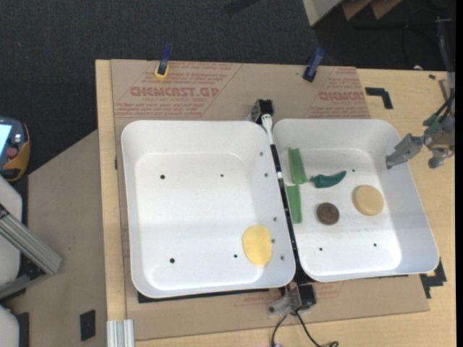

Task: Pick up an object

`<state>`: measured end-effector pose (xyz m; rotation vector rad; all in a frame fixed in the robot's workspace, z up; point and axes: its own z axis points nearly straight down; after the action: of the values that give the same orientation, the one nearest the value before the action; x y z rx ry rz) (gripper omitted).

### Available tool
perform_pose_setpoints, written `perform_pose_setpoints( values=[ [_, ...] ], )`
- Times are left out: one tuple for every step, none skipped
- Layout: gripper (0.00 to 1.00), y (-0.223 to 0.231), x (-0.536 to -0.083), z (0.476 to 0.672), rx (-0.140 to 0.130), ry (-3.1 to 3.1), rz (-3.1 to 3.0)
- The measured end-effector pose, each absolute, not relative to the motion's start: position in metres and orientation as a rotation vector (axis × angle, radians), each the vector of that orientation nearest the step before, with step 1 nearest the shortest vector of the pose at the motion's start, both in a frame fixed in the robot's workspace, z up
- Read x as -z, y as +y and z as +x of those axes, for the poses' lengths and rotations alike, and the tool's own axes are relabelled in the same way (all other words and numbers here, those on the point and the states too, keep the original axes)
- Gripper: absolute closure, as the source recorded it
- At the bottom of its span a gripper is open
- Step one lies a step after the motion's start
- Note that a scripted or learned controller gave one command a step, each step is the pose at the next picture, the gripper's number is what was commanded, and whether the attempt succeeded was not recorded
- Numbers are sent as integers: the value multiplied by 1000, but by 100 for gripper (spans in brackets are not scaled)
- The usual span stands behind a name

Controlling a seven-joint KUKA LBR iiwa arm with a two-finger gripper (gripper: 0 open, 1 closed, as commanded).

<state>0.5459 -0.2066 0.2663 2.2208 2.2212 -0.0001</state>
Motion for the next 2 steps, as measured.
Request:
perform_pose_setpoints(
  values=[
    [0, -176, -101, 590, -8, 2210, 2213],
    [0, -148, -193, 574, -8, 2219, 2213]
  ],
)
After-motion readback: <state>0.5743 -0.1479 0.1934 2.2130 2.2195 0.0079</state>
